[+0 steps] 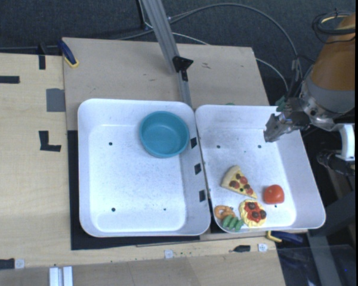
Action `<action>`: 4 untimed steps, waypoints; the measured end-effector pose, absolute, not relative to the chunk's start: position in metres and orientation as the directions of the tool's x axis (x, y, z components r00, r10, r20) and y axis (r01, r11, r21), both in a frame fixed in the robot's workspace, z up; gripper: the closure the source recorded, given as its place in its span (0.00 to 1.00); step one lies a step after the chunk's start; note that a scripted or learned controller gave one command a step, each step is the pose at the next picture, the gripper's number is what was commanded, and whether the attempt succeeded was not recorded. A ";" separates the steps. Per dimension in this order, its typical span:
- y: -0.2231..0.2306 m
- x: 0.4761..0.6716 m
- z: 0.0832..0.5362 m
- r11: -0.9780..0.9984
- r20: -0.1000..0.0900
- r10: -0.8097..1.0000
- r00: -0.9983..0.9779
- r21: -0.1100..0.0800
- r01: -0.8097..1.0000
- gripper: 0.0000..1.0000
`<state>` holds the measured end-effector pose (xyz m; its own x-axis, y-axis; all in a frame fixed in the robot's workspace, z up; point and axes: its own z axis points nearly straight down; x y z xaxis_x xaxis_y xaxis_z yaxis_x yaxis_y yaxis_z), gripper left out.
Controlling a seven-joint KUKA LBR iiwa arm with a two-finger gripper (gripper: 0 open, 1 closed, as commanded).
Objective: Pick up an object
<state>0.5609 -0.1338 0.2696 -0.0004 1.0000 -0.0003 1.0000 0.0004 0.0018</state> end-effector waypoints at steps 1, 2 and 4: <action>-0.085 0.547 0.272 0.004 0.001 1.000 -0.004 0.000 1.000 1.00; -0.027 0.530 0.256 0.005 0.001 1.000 -0.005 -0.002 1.000 1.00; 0.069 0.513 0.229 0.005 0.001 1.000 -0.005 -0.002 1.000 1.00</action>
